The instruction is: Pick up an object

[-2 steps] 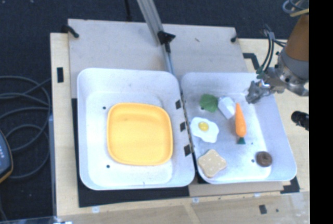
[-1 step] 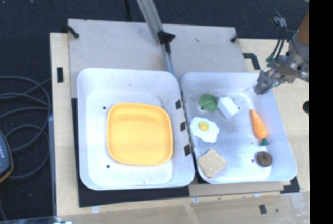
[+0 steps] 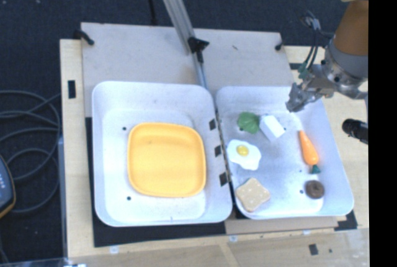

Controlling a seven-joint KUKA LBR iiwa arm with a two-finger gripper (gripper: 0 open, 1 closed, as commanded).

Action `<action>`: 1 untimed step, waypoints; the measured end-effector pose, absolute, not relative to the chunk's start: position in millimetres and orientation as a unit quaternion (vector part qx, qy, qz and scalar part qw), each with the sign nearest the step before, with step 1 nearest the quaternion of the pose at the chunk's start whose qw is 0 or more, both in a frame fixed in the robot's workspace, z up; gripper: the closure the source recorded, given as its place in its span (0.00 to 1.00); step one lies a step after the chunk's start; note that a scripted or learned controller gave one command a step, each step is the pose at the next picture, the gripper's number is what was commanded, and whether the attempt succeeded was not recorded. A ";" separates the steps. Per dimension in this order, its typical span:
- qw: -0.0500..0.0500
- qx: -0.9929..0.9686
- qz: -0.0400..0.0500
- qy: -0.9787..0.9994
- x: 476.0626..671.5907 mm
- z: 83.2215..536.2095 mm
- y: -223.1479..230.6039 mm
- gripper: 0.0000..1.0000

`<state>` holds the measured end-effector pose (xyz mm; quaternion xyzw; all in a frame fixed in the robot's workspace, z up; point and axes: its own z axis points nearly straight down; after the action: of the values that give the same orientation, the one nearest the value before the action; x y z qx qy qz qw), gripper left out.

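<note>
Gripper hovers over the right bin's upper corner, grip state unclear, holding nothing visible, near a white block, glossy orange carrot and leafy green piece.

Yellow plate, orange carrot, white bins.

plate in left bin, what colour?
Yellow-orange; the plate shows plainly in the camera view.
</note>
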<state>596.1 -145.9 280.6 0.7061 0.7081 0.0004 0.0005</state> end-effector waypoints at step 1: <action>0.000 0.706 0.000 0.708 595.6 263.5 -95.5 1.00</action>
<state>595.6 -95.5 263.5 0.7060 0.7082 0.0000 -0.0001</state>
